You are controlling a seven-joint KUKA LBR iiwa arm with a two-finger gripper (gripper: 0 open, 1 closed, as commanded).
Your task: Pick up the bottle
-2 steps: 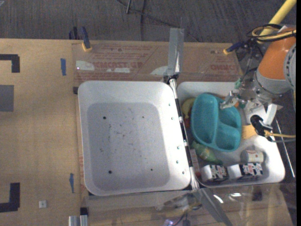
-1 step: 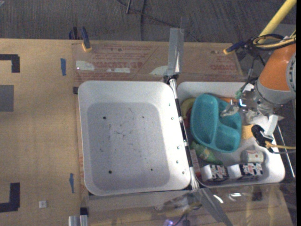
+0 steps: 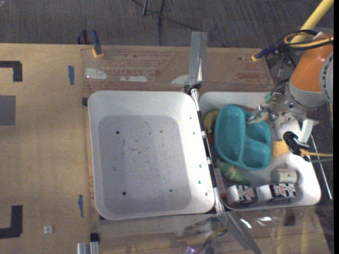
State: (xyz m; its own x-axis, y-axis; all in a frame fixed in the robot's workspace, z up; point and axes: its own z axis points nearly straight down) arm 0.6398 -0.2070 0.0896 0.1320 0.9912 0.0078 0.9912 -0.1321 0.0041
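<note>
Here the gripper (image 3: pixel 263 113) hovers at the teal bowl (image 3: pixel 242 137) (upper right rim). Its grasp state is unclear. A bottle (image 3: pixel 284 175) lies below the bowl.

You could not read any text at this moment. The cardboard sheet (image 3: pixel 159 67) behind the bins carried faint reddish printing along its upper part, but the letters were too blurred to make out. The two small cartons (image 3: pixel 262 192) at the near end of the right bin (image 3: pixel 312 194) showed dark patches on white, and no word or number on them was legible to you.
</note>
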